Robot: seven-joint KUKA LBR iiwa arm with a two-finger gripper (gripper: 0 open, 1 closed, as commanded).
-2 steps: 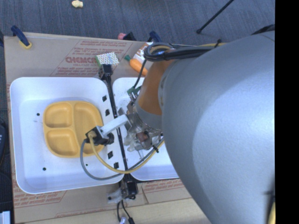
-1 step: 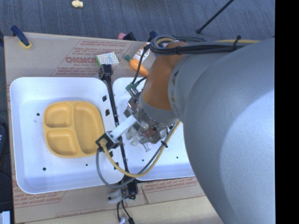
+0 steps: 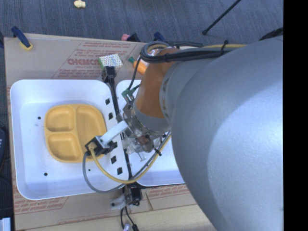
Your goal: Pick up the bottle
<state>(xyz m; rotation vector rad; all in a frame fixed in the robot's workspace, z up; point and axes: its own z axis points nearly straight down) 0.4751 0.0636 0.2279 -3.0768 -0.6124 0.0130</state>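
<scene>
**Arm over the right bin, wrist hiding its fingers**

The gripper (image 3: 139,146) hangs low over the right bin (image 3: 126,88); whether it is open or closed cannot be told. Left of it, one left bin (image 3: 19,129) holds one yellow divided plate (image 3: 72,131). No bottle can be made out. Beyond, brown cardboard (image 3: 62,57) bears red print, partly "CHEM". Farther, grey carpet (image 3: 96,13).
</scene>
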